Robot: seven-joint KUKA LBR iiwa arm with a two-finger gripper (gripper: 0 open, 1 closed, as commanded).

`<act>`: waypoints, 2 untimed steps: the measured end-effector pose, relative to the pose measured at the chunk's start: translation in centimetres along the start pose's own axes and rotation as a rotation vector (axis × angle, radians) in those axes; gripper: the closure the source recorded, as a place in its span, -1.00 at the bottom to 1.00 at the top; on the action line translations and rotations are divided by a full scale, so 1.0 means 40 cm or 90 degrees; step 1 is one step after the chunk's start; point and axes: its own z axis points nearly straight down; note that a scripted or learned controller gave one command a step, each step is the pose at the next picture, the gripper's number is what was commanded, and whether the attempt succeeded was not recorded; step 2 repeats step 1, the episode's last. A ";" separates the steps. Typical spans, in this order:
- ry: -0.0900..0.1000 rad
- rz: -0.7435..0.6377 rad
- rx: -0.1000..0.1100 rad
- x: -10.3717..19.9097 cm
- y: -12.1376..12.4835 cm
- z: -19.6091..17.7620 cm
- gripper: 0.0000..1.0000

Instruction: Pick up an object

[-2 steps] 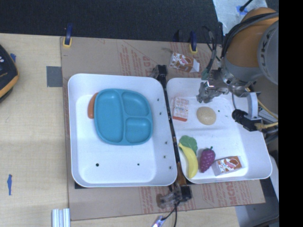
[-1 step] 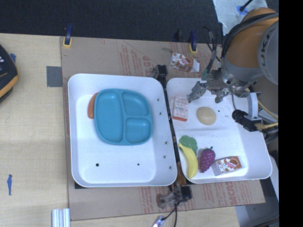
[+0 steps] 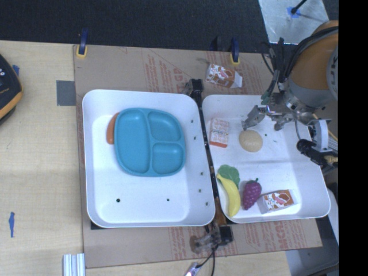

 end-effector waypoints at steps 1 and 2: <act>-0.001 -0.002 0.000 -0.041 -0.028 0.181 -1.00; -0.001 -0.002 0.000 -0.041 -0.028 0.181 -1.00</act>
